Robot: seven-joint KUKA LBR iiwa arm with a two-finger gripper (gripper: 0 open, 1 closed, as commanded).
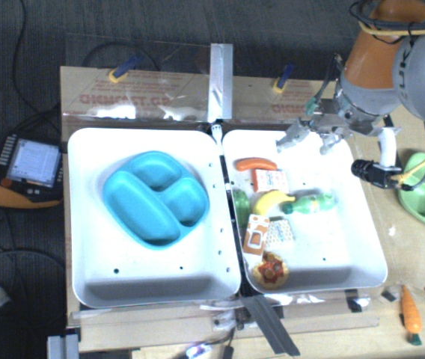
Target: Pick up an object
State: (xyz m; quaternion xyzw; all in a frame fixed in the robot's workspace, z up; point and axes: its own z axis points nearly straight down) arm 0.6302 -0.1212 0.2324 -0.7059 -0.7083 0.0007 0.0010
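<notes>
Here the arm [392, 43] enters from the upper right of the frame, grey with its orange band, and the gripper [311, 134] hangs over the top edge of the right bin [362, 223]. Its fingers [291, 139] stand spread wide apart with nothing between them, above bare white bin floor.

The objects to pick from lie clustered in the left half of that bin. Nearest the top is an orange carrot-like piece [254, 164], with a small orange and white box [269, 179] just below it. A yellow banana [271, 200] sits under the box, touching a green bottle [307, 203] that lies on its side to the right. A dark green item [240, 203] rests against the bin's left wall. Lower down are an orange and white carton [256, 234], a pale patterned packet [278, 232] beside it, and a round reddish-brown item [271, 268] near the bottom corner.

The left bin [93, 268] carries a blue divided tray [155, 197]. A green object [422, 185] sits on the desk [399, 230] at the right edge of the frame.
</notes>
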